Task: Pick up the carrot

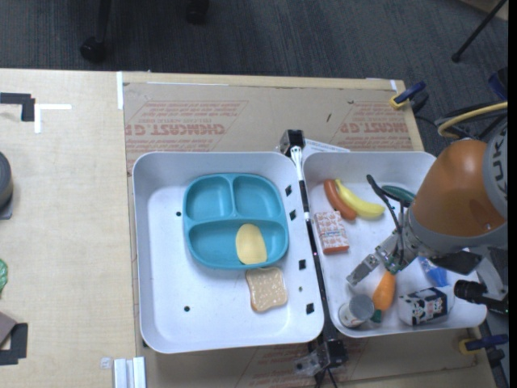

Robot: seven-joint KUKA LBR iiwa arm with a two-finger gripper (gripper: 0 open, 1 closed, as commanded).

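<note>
One gripper (381,267) low in the right bin (355,162), jaw state unclear, sits right at the carrot (384,290) top, carrot lying near the front wall between grey cup (359,309) and milk carton (426,306), crowding any approach.

I work in a robotics lab, not a home or a kitchen. My tabletop (65,217) is pale plywood with a sheet of printed cardboard (266,120) laid across it, held at the upper right by a blue and yellow clamp (408,95). On that sit two shallow white bins (161,314), joined down the middle by black clips (300,192). The food in them is toy plastic, and the blue divided plate (234,221) is a child's. Black tape marks (20,105) sit at the upper left. Along the top of the frame runs grey office carpet (283,23) with a rolling chair's caster (93,51). Yellow cabling (468,118) loops at the right.
</note>
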